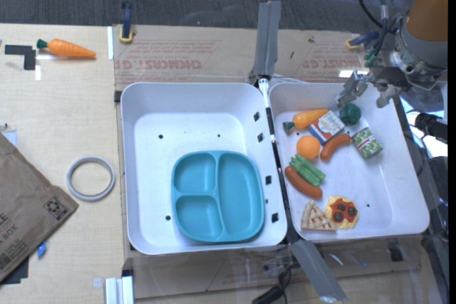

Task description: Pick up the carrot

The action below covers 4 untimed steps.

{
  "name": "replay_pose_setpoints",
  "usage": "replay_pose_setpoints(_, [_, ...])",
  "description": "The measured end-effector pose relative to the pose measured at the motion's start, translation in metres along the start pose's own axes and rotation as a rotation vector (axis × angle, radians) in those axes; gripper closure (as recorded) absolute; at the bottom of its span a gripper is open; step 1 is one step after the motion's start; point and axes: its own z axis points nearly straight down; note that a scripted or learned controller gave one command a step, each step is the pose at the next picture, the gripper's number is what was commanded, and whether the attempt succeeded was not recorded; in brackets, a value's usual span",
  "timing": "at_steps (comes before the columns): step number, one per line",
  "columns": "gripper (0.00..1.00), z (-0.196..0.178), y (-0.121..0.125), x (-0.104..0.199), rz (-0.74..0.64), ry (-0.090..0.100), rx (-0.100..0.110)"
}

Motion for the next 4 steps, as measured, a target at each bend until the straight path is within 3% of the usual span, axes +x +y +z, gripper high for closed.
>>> replay_pose_setpoints(1, [0.0, 0.064, 0.052, 0.052, -0.053, -0.001, 0.0])
replay_pose_setpoints(2, [0.0, 0.13, 0.059, 0.022, -0.077, 0.0, -0.001])
replay_pose_setpoints(3, [0.0, 0.089, 0.063, -0.021, -0.072, -0.001, -0.003])
replay_pose_setpoints(4, [0.0, 0.008, 0.063, -0.046, -0.078, -0.001, -0.004])
